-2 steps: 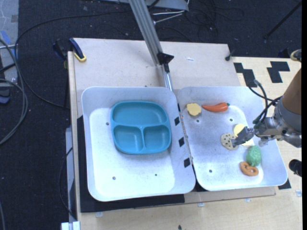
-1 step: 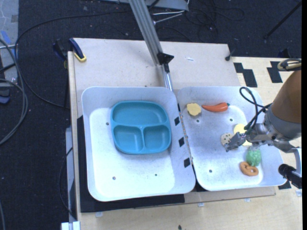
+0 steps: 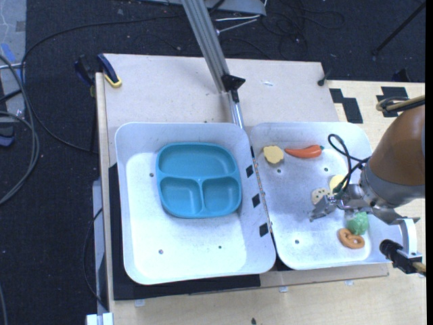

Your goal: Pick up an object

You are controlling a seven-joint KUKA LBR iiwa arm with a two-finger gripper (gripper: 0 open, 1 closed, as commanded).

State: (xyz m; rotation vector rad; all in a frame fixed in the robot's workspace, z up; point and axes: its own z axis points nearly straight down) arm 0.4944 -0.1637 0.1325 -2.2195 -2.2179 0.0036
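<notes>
Desk bins lying side by side; gripper (image 3: 323, 210) hovering low over right bin (image 3: 298, 249) toys, jaws' state unreadable.

No legible text, label, brand, number or sign anywhere: none on the blue plate (image 3: 199, 180), on either white bin (image 3: 145, 249), on the tabletop (image 3: 169, 87), or on the black tape marks (image 3: 346, 103) there.

Pale wooden bench (image 3: 203, 87), 2 white bins (image 3: 189, 249) (side by side)
</notes>
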